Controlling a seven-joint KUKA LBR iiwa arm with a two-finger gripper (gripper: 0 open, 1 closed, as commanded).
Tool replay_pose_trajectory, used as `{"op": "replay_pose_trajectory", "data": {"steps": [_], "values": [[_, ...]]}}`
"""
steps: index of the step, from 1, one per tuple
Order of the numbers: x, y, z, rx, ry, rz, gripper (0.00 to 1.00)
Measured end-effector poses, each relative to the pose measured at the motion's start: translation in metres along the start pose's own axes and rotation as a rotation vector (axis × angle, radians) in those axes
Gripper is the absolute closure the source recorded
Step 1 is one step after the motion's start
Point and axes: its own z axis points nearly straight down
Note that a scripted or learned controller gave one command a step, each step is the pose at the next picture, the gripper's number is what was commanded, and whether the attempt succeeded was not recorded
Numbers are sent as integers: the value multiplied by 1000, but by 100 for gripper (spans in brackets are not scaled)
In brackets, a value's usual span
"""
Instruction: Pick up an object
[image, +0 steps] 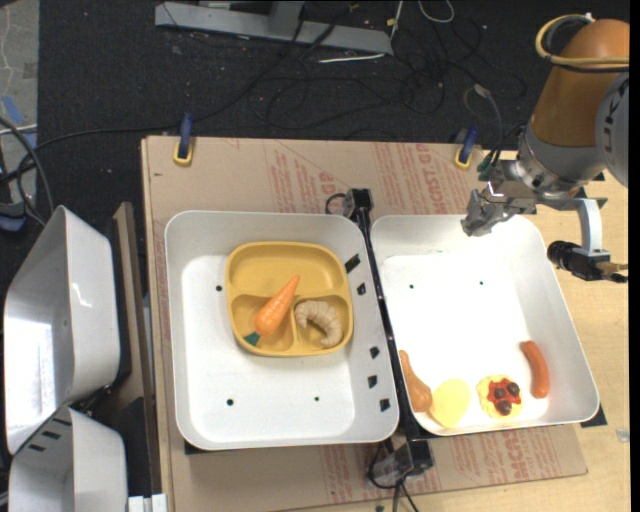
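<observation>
Gripper (484, 216) hangs over the right bin's (570, 330) far rim; can't tell its state. I'd drop squarely over the sausage (537, 368).

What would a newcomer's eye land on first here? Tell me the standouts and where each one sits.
First the yellow divided plate in the left bin, holding a toy carrot and a pale shrimp in separate compartments. Next the orange-banded arm at upper right, its hand above the right bin at its far edge. Along that bin's near edge lie a sausage, a small pizza, a yellow disc and an orange spoon-like piece.
</observation>
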Motion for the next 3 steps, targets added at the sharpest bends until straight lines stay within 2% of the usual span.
{"op": "replay_pose_trajectory", "data": {"steps": [1, 2, 3], "values": [[54, -11, 10, 6, 3, -5, 100], [103, -10, 3, 3, 2, -5, 100], [161, -23, -5, 5, 2, -6, 100]]}}
